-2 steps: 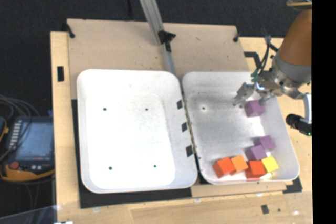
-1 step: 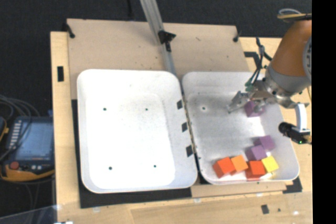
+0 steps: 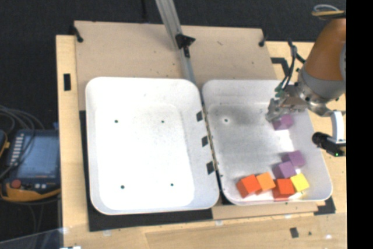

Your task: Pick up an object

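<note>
Orange blocks sit low in the bin; the tool touches a purple block, grip unclear. Lift slowly, straight up.

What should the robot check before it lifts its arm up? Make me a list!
1. Gripper over a block: ok, it sits right above the small purple foam cube in the right white plastic bin.
2. Cube really between the fingers: cannot tell, the wrist hides them.
3. Cube free of neighbours: ok, the other blocks lie apart, near the bin's front corner.
4. Pile in the corner out of the way: ok, the orange cube and yellow cube are far from the gripper.
5. Room to lift: ok, nothing sits above the arm.
</note>
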Robot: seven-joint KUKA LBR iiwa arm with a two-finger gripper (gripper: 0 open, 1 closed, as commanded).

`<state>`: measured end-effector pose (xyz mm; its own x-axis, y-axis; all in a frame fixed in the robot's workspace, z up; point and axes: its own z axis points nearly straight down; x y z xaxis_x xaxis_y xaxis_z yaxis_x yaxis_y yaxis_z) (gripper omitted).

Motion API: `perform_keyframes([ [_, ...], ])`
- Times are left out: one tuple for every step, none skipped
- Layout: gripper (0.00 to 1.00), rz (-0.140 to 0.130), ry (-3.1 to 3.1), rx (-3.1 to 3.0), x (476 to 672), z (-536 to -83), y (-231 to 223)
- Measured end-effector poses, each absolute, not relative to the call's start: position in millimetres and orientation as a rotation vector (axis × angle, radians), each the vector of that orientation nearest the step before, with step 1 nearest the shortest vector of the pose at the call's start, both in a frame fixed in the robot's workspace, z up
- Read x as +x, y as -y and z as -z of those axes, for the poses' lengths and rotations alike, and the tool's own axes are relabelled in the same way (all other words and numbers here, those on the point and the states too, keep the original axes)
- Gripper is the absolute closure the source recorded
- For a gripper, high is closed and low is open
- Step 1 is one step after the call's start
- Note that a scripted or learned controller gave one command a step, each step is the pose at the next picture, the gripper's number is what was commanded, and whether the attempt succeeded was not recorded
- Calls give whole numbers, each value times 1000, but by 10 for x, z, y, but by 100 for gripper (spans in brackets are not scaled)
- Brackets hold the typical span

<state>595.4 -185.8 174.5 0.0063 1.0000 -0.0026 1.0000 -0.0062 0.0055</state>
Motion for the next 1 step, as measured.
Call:
perform_keyframes([
  [100,-4,-2212,2221,5999,-2213,1937],
])
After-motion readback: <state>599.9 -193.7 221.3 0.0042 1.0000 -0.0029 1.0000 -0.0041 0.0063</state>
